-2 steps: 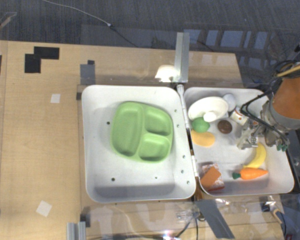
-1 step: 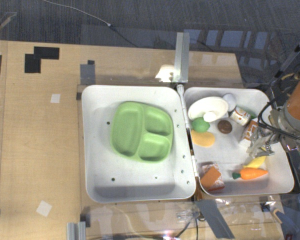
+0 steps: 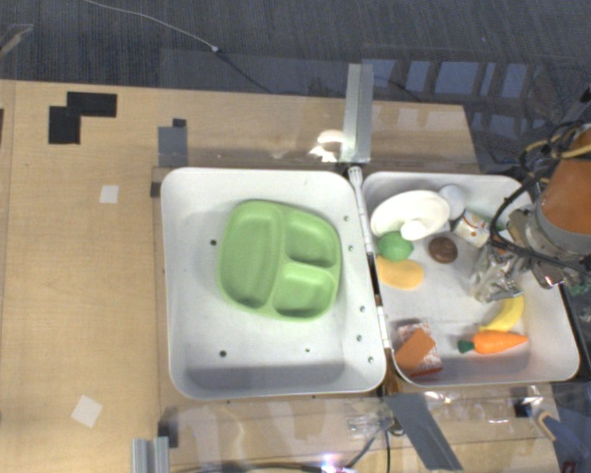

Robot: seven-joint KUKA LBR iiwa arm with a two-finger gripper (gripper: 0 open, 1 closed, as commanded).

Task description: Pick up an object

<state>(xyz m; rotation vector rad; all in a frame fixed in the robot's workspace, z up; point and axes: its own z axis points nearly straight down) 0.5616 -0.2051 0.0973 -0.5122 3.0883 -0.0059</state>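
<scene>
The right bin (image 3: 561, 363) holds several small items: a white bowl (image 3: 411, 212), a green piece (image 3: 395, 247), a yellow lemon-like piece (image 3: 401, 275), a brown ball (image 3: 443, 250), a banana (image 3: 509, 313), a carrot (image 3: 498, 342) and a brown-orange packet (image 3: 417, 349). My gripper (image 3: 496, 280) hangs low over the right side of this bin, just above the banana and right of the brown ball. I see nothing held in it. The arm's orange band (image 3: 576, 200) rises behind it.
In the left bin (image 3: 192, 353) lies a green divided plate (image 3: 279, 259). A small white cup (image 3: 470, 228) and a pale round lid (image 3: 453, 197) sit near the bowl. A metal post (image 3: 359, 116) stands behind the divider between the bins.
</scene>
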